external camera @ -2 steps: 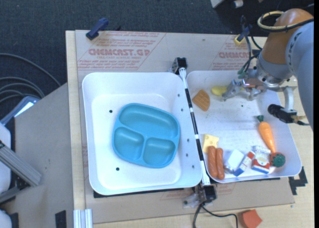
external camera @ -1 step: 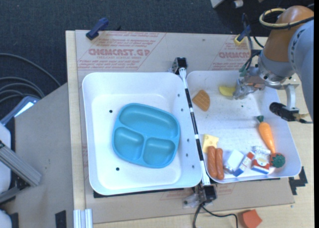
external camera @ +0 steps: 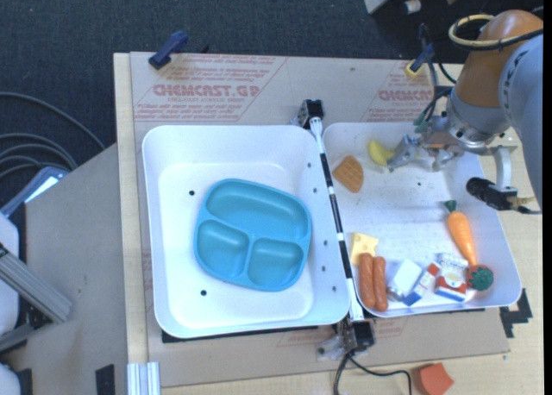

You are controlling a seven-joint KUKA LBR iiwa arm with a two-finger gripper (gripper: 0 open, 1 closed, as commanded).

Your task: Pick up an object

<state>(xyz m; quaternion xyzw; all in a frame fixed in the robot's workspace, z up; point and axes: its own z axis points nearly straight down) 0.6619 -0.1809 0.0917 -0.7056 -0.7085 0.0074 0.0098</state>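
— Position?

— My gripper (external camera: pixel 405 153) is low in the right bin (external camera: pixel 509 247), far corner, just beside the yellow banana toy (external camera: pixel 378 153). Fingers: cannot tell whether spread or closed.

— Other items?

— Bread slice (external camera: pixel 348 172) near the divider. Carrot (external camera: pixel 462 235), sausages (external camera: pixel 373 281), cheese wedge (external camera: pixel 363 245) nearer the front. Blue divided plate (external camera: pixel 252 234) in the left bin (external camera: pixel 164 212).

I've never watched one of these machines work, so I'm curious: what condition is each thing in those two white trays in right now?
blue divided plate: flat in the left bin, nothing on it
yellow banana: lying beside the claw
toast piece: lying flat
carrot: lying on its side
cheese wedge: lying flat
sausages: lying side by side, touching
broccoli: resting by the right bin's edge
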